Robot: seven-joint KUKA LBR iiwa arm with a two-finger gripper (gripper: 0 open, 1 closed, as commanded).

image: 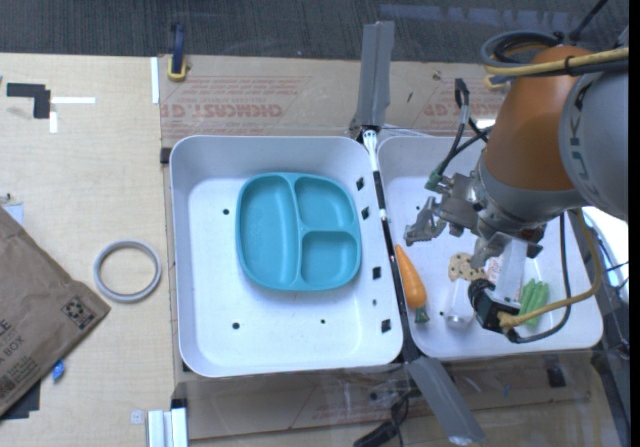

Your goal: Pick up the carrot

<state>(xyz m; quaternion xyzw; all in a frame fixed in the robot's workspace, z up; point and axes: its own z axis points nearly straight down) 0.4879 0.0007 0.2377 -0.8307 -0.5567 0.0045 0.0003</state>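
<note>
Arm [545, 125] hides much of right bin [400, 335] from me; tool [440, 220] poised above carrot [410, 280], finger state unreadable.

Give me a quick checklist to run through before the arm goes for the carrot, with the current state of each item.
1. Carrot in view: ok, it lies in the right bin along its left wall, leafy end toward the camera.
2. Carrot free of the gripper: ok, it lies below and left of it, nothing touching.
3. Gripper above the carrot: not ok, it sits farther back in the bin.
4. Finger state: cannot tell.
5. Room to grasp: not ok, the carrot hugs the wall beside the left bin.
6. Nearby clutter: cannot tell, small items lie near the carrot, partly under the arm.
</note>
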